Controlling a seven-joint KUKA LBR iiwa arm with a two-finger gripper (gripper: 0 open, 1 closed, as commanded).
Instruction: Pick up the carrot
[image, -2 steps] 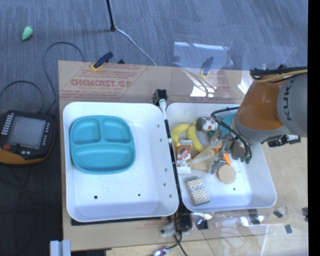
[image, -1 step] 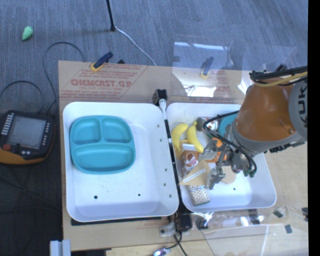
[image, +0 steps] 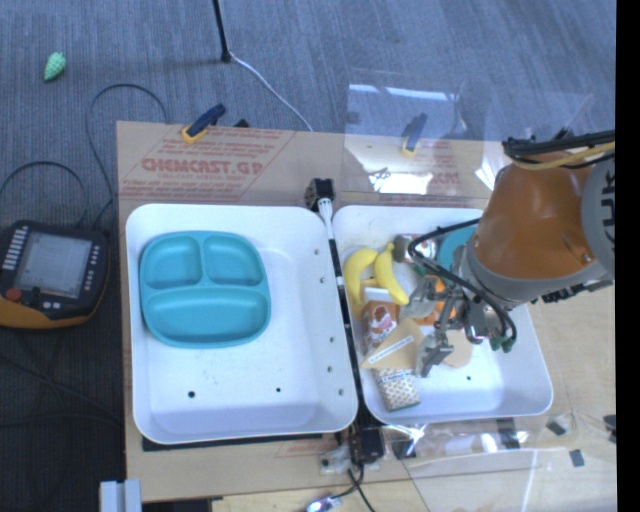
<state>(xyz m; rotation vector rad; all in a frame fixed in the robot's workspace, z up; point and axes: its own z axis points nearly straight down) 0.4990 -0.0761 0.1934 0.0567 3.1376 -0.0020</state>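
While the grey arm (image: 545, 215) with its orange band reaches in from the bench's right edge, its jaws (image: 437, 352) hang low over the middle of the right-hand white bin (image: 520, 395); whether they are apart or together cannot be told, as wires and wrist hardware crowd the view. Just beside them, toward the bin's centre, an orange sliver that appears to be the carrot (image: 424, 309) lies partly hidden under the wrist, and nothing shows it to be gripped. A pale flat piece (image: 458, 355) lies right next to the tip. Leftward in the same bin, two yellow bananas (image: 362, 272) curve along the wall nearest the divide, with a small brown-and-white packet (image: 379, 317) below them, a long pale stick-shaped item (image: 390, 351) lying at a slant under that, and a mesh-patterned pouch (image: 398, 389) close to the bin's near edge. Part of a blue item (image: 455, 243) peeks from behind the arm. Across the divide, the left-hand white bin (image: 180, 400) carries a teal three-compartment tray (image: 204, 287) toward its far left corner. Off the bench's left edge, a handheld control pendant (image: 48, 272) rests on the grey carpet.
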